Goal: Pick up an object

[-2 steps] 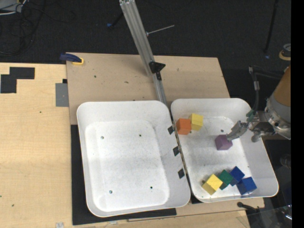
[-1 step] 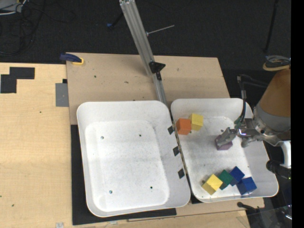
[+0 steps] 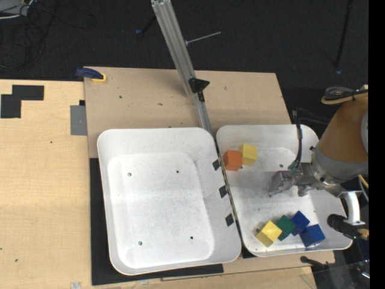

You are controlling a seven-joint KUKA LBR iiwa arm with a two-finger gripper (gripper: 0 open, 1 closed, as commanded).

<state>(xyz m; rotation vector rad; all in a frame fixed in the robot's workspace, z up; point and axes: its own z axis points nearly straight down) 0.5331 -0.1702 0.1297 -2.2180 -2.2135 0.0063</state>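
I see: gripper (image 3: 281, 184), grip unclear, in right bin (image 3: 264, 138); orange block (image 3: 233, 159) just left, apart; wooden bench (image 3: 144, 101).

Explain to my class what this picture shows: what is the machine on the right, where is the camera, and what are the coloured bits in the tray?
The camera sits above a wooden bench, looking down at a slant. Two shallow white bins lie side by side: the left bin and the right bin. The machine is a robot arm, reaching in from the right. Its gripper hovers low over the right bin. That bin holds small blocks: an orange block and a yellow block near the top, and a second yellow block, a green block and two blue blocks near the bottom. Nothing is visibly held.
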